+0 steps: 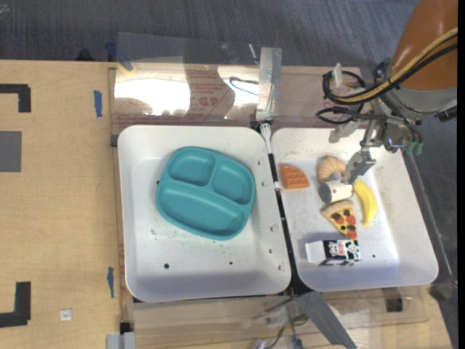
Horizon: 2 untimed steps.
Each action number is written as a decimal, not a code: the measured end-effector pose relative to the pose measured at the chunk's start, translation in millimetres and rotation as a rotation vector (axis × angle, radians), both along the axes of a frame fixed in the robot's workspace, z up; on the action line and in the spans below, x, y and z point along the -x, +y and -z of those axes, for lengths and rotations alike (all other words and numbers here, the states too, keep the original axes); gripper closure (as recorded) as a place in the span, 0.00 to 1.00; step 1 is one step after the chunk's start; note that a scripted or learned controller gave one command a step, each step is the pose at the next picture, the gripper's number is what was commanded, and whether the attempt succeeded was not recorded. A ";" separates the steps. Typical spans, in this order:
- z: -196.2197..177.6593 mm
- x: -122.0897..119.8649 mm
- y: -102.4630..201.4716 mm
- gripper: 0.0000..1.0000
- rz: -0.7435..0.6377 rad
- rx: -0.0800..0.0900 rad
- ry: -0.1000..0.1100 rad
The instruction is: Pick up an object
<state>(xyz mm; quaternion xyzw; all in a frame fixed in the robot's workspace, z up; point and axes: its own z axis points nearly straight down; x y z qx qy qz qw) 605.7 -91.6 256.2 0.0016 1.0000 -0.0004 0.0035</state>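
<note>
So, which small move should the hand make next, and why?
Probably a short descent, after centering on one item. The hand hovers in the right bin among the croissant, white cup and banana, and nothing is seen between its fingers.

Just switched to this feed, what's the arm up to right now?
The arm reaches in from the right and its gripper is low over the right bin, among the toy food. It sits just beside the banana, the small white cup and the tan croissant-like piece. Nothing is visibly lifted yet. The pizza slice, waffle-like orange piece and milk carton lie untouched. The teal divided plate lies in the left bin.
</note>
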 end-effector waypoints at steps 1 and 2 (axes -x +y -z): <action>118.9 -49.7 -5.2 0.00 0.124 -0.003 0.013; 166.8 -29.7 -9.9 0.00 0.044 -0.001 -0.005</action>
